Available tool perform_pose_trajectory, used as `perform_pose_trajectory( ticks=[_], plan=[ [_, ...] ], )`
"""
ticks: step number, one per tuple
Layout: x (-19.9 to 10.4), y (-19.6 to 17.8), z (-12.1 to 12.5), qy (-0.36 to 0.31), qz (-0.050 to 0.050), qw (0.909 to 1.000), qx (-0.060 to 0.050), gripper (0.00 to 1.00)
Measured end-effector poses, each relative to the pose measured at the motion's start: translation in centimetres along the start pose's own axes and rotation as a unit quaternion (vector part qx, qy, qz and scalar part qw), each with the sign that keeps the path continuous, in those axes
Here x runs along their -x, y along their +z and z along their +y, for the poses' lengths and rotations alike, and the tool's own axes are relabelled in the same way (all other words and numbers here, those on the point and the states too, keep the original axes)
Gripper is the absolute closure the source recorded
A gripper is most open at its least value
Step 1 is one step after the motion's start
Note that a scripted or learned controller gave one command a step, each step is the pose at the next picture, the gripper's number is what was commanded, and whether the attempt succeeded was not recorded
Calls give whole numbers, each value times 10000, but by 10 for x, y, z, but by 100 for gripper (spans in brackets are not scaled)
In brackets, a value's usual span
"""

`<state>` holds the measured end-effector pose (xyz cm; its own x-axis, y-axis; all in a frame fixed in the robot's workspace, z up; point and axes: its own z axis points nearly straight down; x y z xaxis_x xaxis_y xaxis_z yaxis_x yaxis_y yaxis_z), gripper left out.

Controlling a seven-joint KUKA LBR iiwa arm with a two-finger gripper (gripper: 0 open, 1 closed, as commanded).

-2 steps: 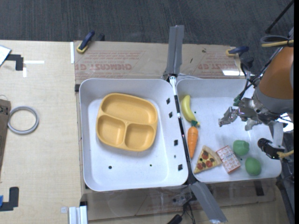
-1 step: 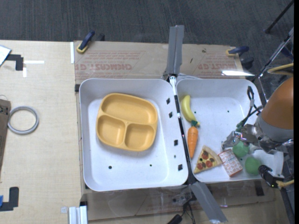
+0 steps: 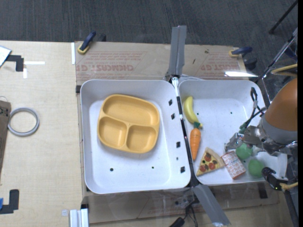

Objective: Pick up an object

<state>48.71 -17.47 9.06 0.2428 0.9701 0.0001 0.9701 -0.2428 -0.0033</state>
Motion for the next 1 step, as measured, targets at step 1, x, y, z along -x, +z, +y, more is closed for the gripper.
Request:
perform_pose_trajectory(
  ticks=[1],
  plan=[
    [0,-9,0,12,0,10000,-4,100]
  ],
)
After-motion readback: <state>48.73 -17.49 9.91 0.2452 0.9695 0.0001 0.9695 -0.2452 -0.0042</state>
